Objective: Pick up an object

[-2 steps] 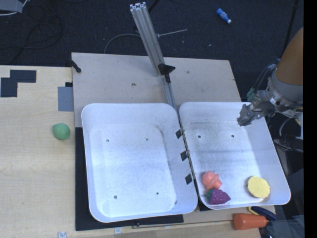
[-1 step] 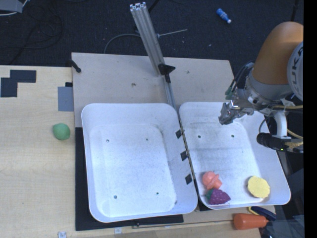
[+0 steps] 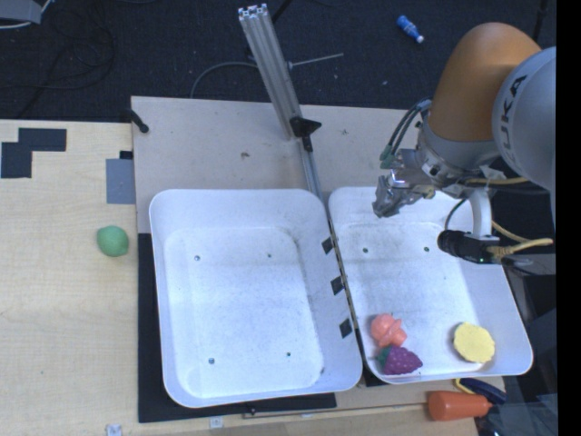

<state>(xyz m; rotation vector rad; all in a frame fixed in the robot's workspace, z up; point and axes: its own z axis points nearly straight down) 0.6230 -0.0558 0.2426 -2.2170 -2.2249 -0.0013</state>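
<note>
A robotics lab: a grey-and-orange industrial arm (image 3: 495,89) at the frame's right reaches over two white bins (image 3: 245,293) on a plywood worktop (image 3: 54,271), with loose cables (image 3: 82,39) and an aluminium rail (image 3: 272,66) across the dark floor above.

I see the bench (image 3: 64,271) carrying two white bins side by side, the left bin (image 3: 241,298) and the right bin (image 3: 427,280). A green ball (image 3: 113,241) lies near its left edge, an orange object (image 3: 458,405) at its front right corner.
</note>
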